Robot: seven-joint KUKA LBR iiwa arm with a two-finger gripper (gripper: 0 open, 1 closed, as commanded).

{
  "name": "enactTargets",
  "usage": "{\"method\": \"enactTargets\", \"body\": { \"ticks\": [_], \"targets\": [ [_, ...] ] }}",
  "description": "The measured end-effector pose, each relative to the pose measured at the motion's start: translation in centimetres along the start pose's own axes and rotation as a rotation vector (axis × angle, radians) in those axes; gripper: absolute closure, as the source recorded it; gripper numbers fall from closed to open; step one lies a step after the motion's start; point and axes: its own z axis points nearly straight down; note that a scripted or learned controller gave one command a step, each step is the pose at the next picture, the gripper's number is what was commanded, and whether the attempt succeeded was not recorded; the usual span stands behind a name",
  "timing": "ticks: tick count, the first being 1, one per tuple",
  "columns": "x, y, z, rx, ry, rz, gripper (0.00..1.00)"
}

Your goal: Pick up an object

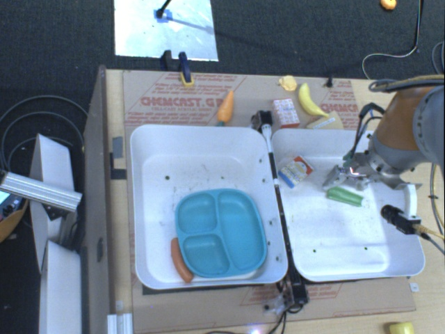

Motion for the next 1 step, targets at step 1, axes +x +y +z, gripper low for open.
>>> {"method": "enactTargets", "body": {
  "ticks": [1],
  "targets": [
    [-0.06,0.54,-1.58,-0.014,-0.004,-0.005,1.00]
  ]
}}
